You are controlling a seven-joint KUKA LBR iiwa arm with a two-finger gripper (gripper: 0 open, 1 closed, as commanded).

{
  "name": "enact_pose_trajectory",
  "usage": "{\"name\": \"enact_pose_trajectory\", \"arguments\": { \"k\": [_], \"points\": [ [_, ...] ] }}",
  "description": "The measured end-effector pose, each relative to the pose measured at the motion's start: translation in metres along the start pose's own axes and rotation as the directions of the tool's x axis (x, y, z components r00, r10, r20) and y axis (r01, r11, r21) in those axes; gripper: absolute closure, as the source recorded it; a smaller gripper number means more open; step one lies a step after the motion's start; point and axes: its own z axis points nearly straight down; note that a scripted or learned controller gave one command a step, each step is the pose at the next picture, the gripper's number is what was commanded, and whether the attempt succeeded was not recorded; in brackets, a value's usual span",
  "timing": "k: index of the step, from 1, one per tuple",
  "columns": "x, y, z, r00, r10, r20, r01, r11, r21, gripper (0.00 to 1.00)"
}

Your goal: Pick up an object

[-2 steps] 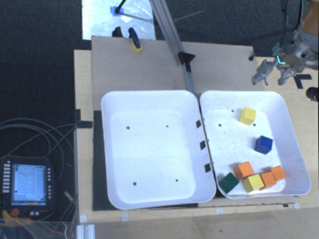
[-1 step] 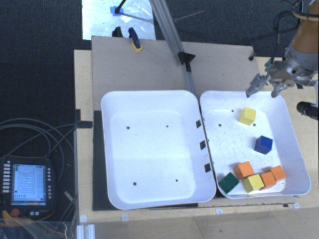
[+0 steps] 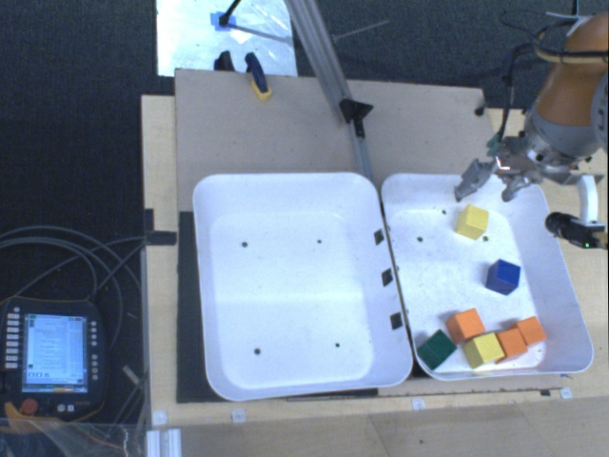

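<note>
Yellow and matte, a small cube (image 3: 471,222) lies tilted on the floor of the right-hand white bin (image 3: 561,284), toward the bin's far rim. The gripper (image 3: 493,183) hangs just beyond the cube, its two grey fingers (image 3: 472,177) spread apart with nothing between them. Nearer the camera than the yellow cube lie a blue cube (image 3: 503,276) and a cluster of orange, yellow and green blocks (image 3: 481,339).

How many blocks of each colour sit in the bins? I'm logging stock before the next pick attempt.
Yellow blocks: 2, one near the bin's top, one in the bottom cluster
Orange blocks: 3
Blue block: 1
Green block: 1
Total: 7, all in the right bin
</note>
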Motion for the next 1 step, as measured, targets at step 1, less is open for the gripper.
{"name": "enact_pose_trajectory", "arguments": {
  "k": [1],
  "points": [
    [0.0011, -0.0021, 0.0414, 1.0, 0.0, 0.0, 0.0, 1.0, 0.001, 0.0]
  ]
}}
